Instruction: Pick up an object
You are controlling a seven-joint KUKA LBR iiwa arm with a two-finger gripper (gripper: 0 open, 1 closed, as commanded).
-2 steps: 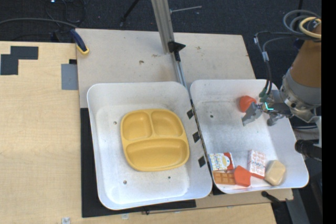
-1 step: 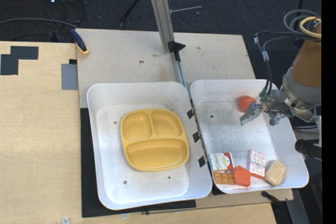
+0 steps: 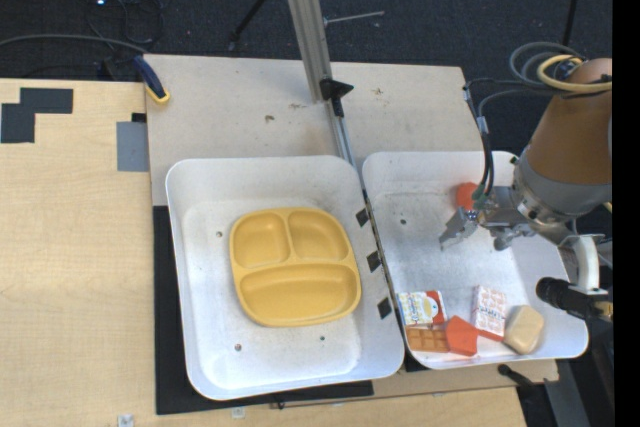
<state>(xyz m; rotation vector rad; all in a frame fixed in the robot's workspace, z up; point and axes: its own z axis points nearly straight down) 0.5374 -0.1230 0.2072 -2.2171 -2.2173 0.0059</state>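
My gripper [image 3: 474, 237] hangs over the middle of the right bin [image 3: 400, 180], with the arm reaching in from the right. Its two dark fingers [image 3: 455, 229] stand apart, and I see nothing between them. A small red-orange object [image 3: 466, 194] lies just behind the gripper, close to the wrist and partly hidden by it. Along the bin's front edge lie a small carton [image 3: 421, 306], a waffle-like piece [image 3: 428, 340], an orange-red block [image 3: 462, 337], a white-and-pink packet [image 3: 489, 310] and a tan bun-like piece [image 3: 524, 328].
The left bin [image 3: 200, 215] holds a yellow divided plate [image 3: 295, 265]. A metal post [image 3: 308, 25] rises behind the bins. Cables hang by the arm at the right.
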